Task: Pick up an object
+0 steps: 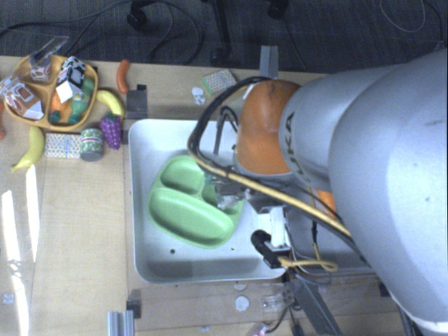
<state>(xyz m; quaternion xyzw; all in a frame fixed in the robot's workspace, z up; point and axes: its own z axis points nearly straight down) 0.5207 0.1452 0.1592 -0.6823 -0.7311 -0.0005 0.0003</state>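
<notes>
Far left, on the bench: a yellow bowl (36,121) full of small toys. Just beside it, a toy banana (30,150), a little round can (91,144) and a bunch of purple toy grapes (110,131). All well apart from the arm.

Next, to the right: a shallow white bin (140,208). In the middle of the bin, lying flat on the floor of it: a green dish (187,217). Light green, smooth and a bit shiny, like plastic. Soft, round edges. One big hollow on the near side, and smaller hollows on the far side. Right way up, not tipped. Probably light, but wide and slippery, so likely best taken by the rim.

At the right edge of the dish: the gripper (227,199), low down and very close to the dish, maybe touching it. Dark and blurry there, with black and yellow cables across it. Open or closed? Cannot tell. Holding the dish? Cannot tell either.

Further right: the orange band (262,128), then the big grey arm (378,180), covering most of that side.

So far, by the look of it: reaching down done. Nothing lifted yet, dish flat in the bin. Left to do: get a good hold and lift.
</notes>
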